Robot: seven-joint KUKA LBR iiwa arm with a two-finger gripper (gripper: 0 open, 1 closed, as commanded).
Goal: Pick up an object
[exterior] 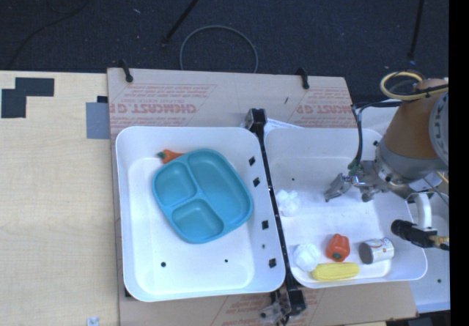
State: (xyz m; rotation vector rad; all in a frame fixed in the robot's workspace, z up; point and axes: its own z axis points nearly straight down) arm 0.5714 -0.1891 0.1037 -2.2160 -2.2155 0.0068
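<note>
Nearest the camera, along the front wall of the right bin [410, 273], lay a yellow corn cob [335, 271], with a white crumpled piece [306, 253] just beside its left end. Just behind the cob stood a red pepper-like toy [338, 246], and to its right a small white can [377, 250] lay on its side. Farther back, near the divider, rested another white crumpled item [288, 202].

In the left bin [139, 258], a blue tray with 3 compartments [201, 195] sat tilted across the middle, and a small orange object [169, 156] poked out from behind its far left corner.

The claw [344, 185] hung over the middle of the right bin, well apart from the toys at the front wall, pointing left. Its metal fingers [335, 190] looked spread a little, with nothing between them. The grey arm with its orange band [410, 130] reached in from the right. Beyond the bins, printed cardboard [220, 101] covered the surface, and dark carpet [220, 9] lay farthest back.
</note>
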